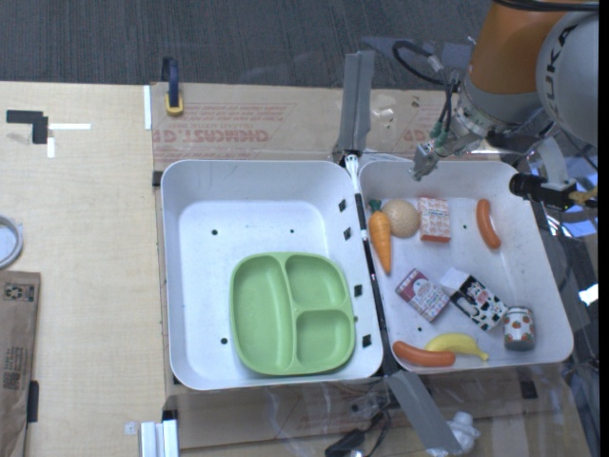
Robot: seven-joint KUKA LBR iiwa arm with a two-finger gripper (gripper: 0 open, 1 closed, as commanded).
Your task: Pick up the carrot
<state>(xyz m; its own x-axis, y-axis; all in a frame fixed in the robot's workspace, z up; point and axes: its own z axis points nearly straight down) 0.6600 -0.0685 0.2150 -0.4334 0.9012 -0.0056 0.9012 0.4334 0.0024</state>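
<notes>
While the carrot [382, 240] is lying against the left wall of the right bin [557, 284], its green top pointing toward the far end and its tip pointing toward the camera, nothing is gripping it. Just beside its top, a round beige item [402, 218] is sitting close enough to look as if it is touching. Further right, a small red-and-white carton [435, 220] is standing, then an orange sausage [488, 224]. Toward the near end, a red patterned packet [422, 294], a black-and-white cow-print carton [478, 304], a small can [519, 328], a banana [458, 346] and a second sausage [423, 354] are lying.

The gripper [422, 167] is hanging over the far rim of that bin, well apart from the carrot and holding nothing; its tips are too small and dark to tell how far they are parted.

Judging from this, the reach is only beginning. To do it well, the arm should be travelling toward the camera and slightly left, turning the fingers across the carrot's narrow width, and descending on the mid-body, away from the beige item and with room for one finger between carrot and wall.

Reversed red lettering is showing on the cardboard [238, 122] behind the left bin [181, 284], which is holding a green divided plate [291, 313]; the word is not reliably readable. Packet labels are too small to read.
</notes>
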